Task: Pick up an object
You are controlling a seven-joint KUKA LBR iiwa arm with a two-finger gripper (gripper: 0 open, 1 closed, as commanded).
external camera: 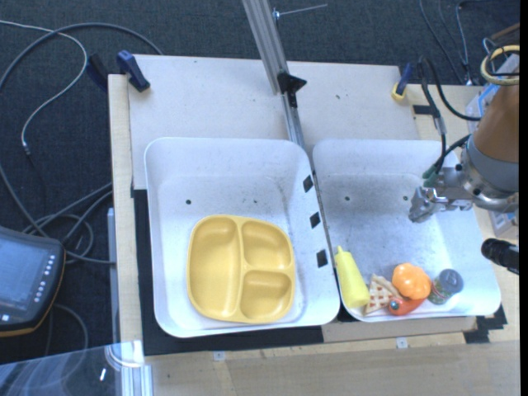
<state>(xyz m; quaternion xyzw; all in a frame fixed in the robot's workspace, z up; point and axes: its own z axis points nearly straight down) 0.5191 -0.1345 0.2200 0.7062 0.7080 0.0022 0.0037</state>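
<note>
Over the right bin (pixel 363 165) sits the gripper (pixel 419 207), upper-right part of that bin, arm coming in from the right edge; orange band visible above the wrist; grey wrist body just right of the fingers. Finger spacing: cannot tell from this angle, the tips blur together against the bin floor; nothing visible between them, so no sign of a held object.

Candidate objects are all below the gripper, bunched along the near edge of the same bin, well apart from the tips; orange round object (pixel 411 280) almost straight below; small red piece (pixel 396 307) touching its lower side; waffle-patterned tan piece (pixel 379 294) just left of that; yellow bottle-shaped object (pixel 351 279) further left and below, lying along the bin's left wall, tip pointing up; small grey jar with dark lid (pixel 446 285) below and slightly right, just beside the orange one.

Left bin (pixel 165 167) is well left of the gripper; yellow divided tray (pixel 242 268) lies flat in it, lower-left of the gripper, three compartments visible.

Metal pole (pixel 264 23) runs up-left from the seam between the bins; blue clamp (pixel 132 69) far up-left at the bench corner; yellow clamp (pixel 401 90) above the gripper; tablet-like screen (pixel 25 279) far left, off the bench; cables on the dark floor.
</note>
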